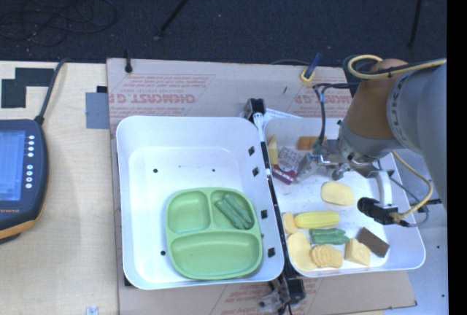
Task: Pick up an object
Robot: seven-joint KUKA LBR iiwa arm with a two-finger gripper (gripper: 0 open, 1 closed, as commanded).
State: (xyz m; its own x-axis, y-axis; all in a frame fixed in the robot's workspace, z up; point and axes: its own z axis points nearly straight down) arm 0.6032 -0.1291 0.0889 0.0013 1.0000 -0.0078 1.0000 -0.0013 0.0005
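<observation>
While the grey arm (408,106) reaches in over the right bin (408,255), its claw (332,160) sits low near the bin's upper middle; whether it is apart or together I cannot tell. Just beside it lie a clear packet (290,158) and a pale yellow potato shape (337,194). Nearer the front lie a corn cob (316,219), green pods (328,236) and a brown block (372,241). A green divided plate (213,234) sits in the left bin (139,160).

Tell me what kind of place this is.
Probably a robotics lab bench set up for pick-up trials. A grey arm reaches over two white bins, one holding toy food such as a corn cob; a teach pendant lies at the left.
</observation>
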